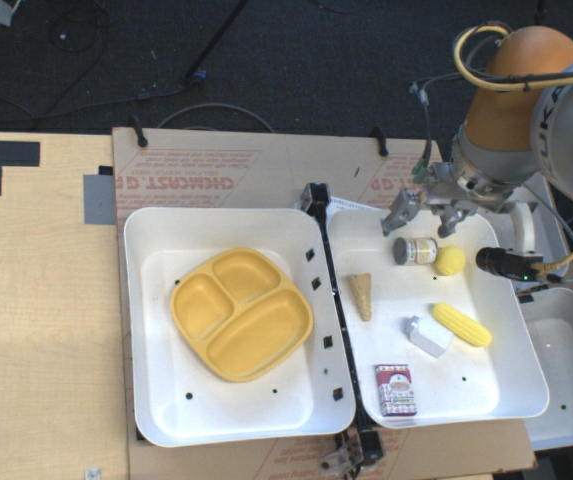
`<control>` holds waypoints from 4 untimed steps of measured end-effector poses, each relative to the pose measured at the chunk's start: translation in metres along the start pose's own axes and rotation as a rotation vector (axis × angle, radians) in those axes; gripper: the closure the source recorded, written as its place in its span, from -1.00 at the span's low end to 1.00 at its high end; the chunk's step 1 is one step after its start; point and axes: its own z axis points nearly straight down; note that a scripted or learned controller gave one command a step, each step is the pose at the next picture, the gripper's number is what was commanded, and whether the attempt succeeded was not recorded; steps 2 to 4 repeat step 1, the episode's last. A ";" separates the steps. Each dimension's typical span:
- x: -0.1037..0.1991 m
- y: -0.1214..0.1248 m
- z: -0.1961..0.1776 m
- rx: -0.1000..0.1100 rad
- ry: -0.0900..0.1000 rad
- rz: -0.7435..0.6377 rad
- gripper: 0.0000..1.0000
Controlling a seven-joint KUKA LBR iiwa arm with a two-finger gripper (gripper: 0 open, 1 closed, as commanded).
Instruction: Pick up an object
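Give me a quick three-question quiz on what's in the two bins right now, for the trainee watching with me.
1. True or false: the yellow divided plate lies in the left bin.
2. Which item lies nearest the right bin's front edge?
A. the small jar
B. the red and white box
C. the ice cream cone
3. Fill in: the gripper hovers over the back of the right bin, with its fingers spread above the ____.

Key:
1. True.
2. B. The box sits by the front rim; the jar lies at the back beside the yellow ball.
3. Small jar.
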 end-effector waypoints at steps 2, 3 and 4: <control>0.000 0.002 -0.008 -0.014 -0.002 -0.002 -1.00; 0.000 0.002 -0.008 -0.014 -0.002 -0.002 -1.00; 0.000 0.002 -0.008 -0.014 -0.002 -0.002 -1.00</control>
